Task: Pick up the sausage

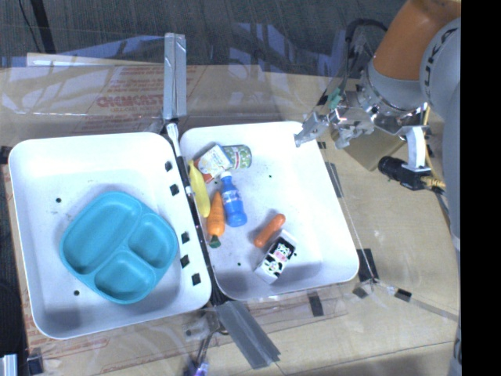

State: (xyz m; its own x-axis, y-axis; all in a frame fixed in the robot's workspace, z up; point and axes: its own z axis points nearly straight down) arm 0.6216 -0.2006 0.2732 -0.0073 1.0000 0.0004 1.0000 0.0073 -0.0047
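So the claw [313, 131] is hanging over the top right corner of the right bin [333, 210], up by the rim, with the grey arm and its orange band [407, 22] coming in from the upper right. Honestly can't tell how the claw is set, it's just a tangle of metal bits at this angle, but there's nothing visibly in it. The sausage [268, 229] is well away from it, lying at a slant on the bin floor toward the lower middle, orange-red and stubby. Just beside its lower end, maybe touching, is a little black-and-white milk carton [276, 259]. Further left there's a cluster along the bin's left wall: a blue bottle [232, 204], a carrot [216, 218] next to it, a yellow banana [200, 190] against the wall, and above those a small white box [211, 161] leaning on a green can [240, 156]. The left bin [47, 171] has a blue divided tray [119, 247] sitting in it, three compartments, set at an angle.
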